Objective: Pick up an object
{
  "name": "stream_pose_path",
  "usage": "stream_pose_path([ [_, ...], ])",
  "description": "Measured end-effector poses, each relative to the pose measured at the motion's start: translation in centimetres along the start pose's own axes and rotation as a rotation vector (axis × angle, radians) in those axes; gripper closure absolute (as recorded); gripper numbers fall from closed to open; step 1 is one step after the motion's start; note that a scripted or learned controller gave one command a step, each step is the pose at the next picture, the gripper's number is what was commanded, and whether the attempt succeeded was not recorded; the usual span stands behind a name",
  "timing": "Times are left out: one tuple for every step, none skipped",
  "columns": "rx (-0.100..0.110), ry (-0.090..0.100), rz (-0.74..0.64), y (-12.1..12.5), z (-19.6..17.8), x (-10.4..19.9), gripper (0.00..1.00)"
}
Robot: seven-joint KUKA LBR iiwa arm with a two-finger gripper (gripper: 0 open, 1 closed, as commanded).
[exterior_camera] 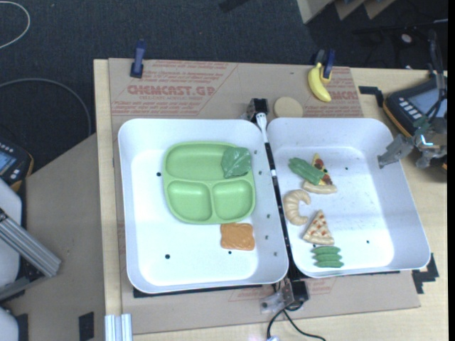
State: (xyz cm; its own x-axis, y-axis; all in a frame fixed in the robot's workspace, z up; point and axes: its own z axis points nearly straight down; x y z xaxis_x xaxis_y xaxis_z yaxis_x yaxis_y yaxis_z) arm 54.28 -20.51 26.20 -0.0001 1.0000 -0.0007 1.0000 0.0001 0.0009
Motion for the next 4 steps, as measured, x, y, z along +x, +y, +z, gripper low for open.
stream_pose_path([
  [0.015,0.009,-0.005,-4.1,11.7,7.2,0.00],
  [0.000,0.004,-0.007,-5.3,7.5,13.9,0.00],
  [0.005,0.004,-0.004,-6.4,7.7,18.0,0.00],
  [-0.021,0.003,-0.004,-6.2,-19.7,21.0,0.00],
])
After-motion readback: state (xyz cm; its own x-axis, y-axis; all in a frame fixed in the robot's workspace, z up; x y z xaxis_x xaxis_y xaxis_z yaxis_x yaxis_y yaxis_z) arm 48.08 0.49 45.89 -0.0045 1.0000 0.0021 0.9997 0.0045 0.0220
